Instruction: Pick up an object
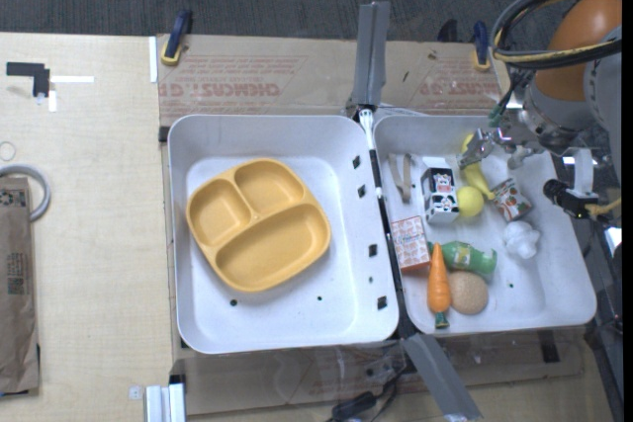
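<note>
you had the gripper low over the right bin, at its far edge beside the banana. the objects lay there: carton, carrot, green bottle. the yellow tray sat in the left bin.

- A yellow divided plate is seen lying flat in the left bin, turned at an angle to the bin's walls.
- A brown cardboard sheet with red print is laid behind both bins.
- Two blue-and-yellow clamps are fixed at the cardboard's far corners, one on the left and one on the right.
- A brown paper bag is placed at the bench's left edge.
- A black bracket is set near the far left corner.
</note>
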